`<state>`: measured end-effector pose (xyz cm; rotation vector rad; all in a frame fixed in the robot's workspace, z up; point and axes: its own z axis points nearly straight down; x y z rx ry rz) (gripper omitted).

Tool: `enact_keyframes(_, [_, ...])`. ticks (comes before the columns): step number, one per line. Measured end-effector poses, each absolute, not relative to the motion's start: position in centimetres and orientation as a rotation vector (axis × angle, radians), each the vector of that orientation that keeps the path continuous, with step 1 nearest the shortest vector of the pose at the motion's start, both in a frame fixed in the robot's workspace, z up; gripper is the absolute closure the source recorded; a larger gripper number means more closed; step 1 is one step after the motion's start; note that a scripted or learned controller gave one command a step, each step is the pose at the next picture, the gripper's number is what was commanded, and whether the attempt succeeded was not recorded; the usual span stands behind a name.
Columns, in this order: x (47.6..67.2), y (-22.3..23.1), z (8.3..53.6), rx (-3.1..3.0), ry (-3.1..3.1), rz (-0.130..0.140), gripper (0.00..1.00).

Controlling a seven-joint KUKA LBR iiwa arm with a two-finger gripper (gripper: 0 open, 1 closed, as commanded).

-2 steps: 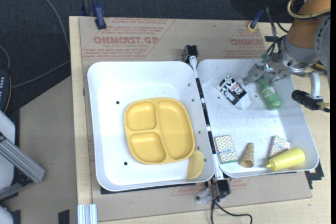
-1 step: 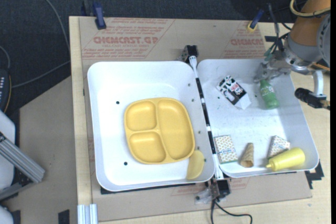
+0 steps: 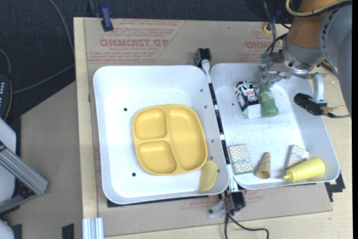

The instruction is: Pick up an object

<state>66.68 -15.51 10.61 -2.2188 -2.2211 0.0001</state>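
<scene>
Tool [image 3: 269, 76] hangs over the right bin's [image 3: 313, 137] far part, just above a green bottle [image 3: 268, 103]; its grip state cannot be told. Cardboard on the table [image 3: 140, 39] reads "CHEMCAST GP". Left bin [image 3: 112, 137] holds a yellow divided plate [image 3: 169, 139]. A yellow squeeze bottle [image 3: 305, 169] lies near right.

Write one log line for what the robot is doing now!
stage: reaching | claw: above green bottle, right bin | held: nothing seen | left bin: yellow tray

Green bottle [image 3: 268, 104] (right bin, beneath gripper)
</scene>
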Motion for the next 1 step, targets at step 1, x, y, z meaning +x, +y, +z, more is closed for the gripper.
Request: enact_keyframes(1, [62.34, -10.48, 13.77, -2.219, -2.221, 0.001, 1.00])
